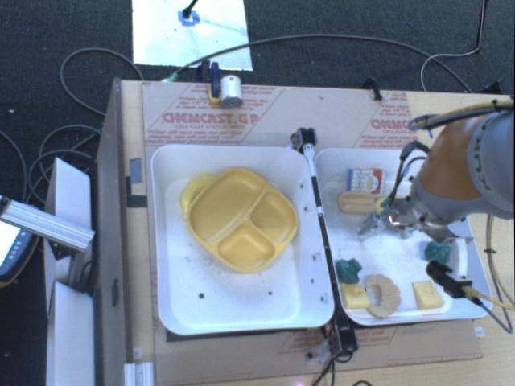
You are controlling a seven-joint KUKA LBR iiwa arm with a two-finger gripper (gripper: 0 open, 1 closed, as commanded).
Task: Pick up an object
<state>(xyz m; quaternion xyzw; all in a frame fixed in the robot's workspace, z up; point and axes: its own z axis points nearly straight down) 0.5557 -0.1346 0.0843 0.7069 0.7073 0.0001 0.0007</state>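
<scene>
On the cardboard-lined bench (265, 111), the end effector (376, 222) hangs in the right bin (402, 316), its grip state indiscernible.

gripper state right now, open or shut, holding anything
Gripper: cannot be told. It is low in the right bin, beside the tan roll, and nothing shows held in it.
</scene>
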